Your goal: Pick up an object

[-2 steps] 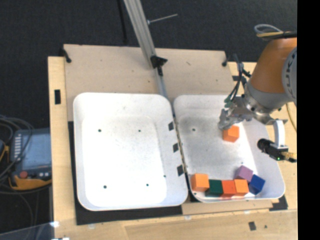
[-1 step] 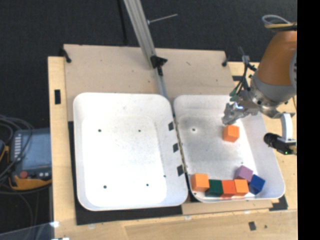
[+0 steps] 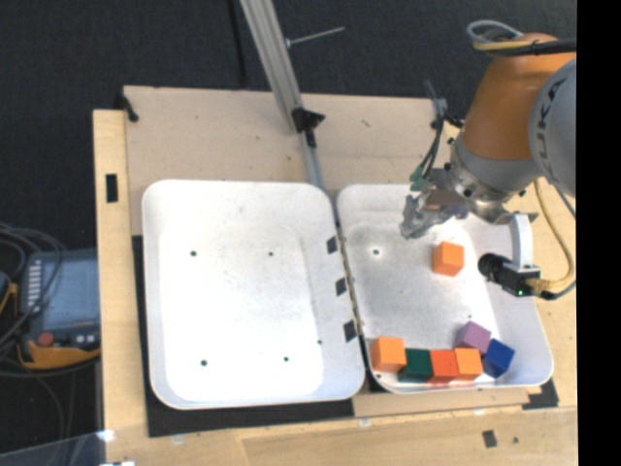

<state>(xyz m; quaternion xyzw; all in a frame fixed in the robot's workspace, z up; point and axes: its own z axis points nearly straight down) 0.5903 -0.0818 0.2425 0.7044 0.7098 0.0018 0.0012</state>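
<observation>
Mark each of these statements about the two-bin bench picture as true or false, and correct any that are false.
1. All the blocks lie in the right bin. True.
2. The tool holds the lone orange block. False: that block lies on the bin floor, apart from the tool and to its lower right.
3. A purple block sits near the blue block at the bin's near edge. True.
4. The green block lies in the left bin. False: it is in the right bin's front row, between two orange blocks.
5. The tool hangs over the left bin. False: it is over the upper part of the right bin.
</observation>
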